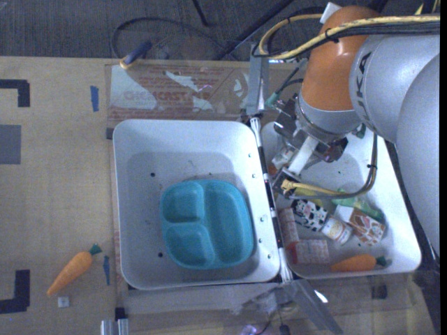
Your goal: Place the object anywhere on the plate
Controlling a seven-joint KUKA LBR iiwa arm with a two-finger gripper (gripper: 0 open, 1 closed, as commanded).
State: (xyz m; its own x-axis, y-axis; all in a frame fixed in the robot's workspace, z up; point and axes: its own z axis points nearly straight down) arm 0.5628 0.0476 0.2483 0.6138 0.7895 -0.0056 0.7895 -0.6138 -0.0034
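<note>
Claw sat low in the right bin, at its left wall just above the toy pile; couldn't tell its state from this angle. Blue divided plate lay alone in the left bin. Cow toy and carrot were in the right bin, another carrot out on the surface.

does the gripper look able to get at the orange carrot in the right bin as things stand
Probably yes. The carrot lies uncovered near the right bin's front edge, with nothing on top, and the gripper hangs over the same bin, further back.
</note>
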